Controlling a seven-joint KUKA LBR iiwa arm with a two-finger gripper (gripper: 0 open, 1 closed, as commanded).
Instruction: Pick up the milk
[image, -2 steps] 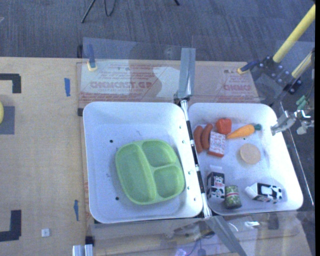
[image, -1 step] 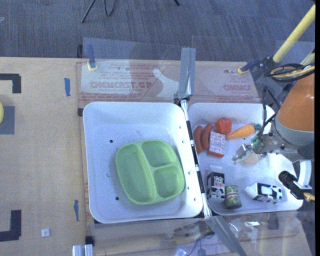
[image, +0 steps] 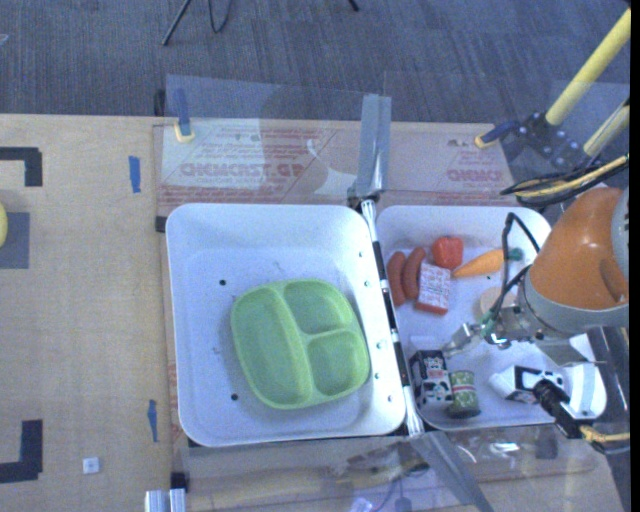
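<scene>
Two shallow white bins sit side by side on the wooden bench (image: 80, 330). One light green, smooth plastic plate (image: 300, 343) with three compartments lies in the left bin (image: 200, 240). In the right bin (image: 400, 225) lie two red sausages (image: 405, 275), one orange carrot (image: 478, 264), one red-and-white packet (image: 435, 287), one small green can (image: 462, 392) and one boxy black-and-white milk carton (image: 431, 378) at the near left corner. The gripper (image: 460, 342) hovers just above the carton; whether it is apart or together I cannot tell.
</scene>
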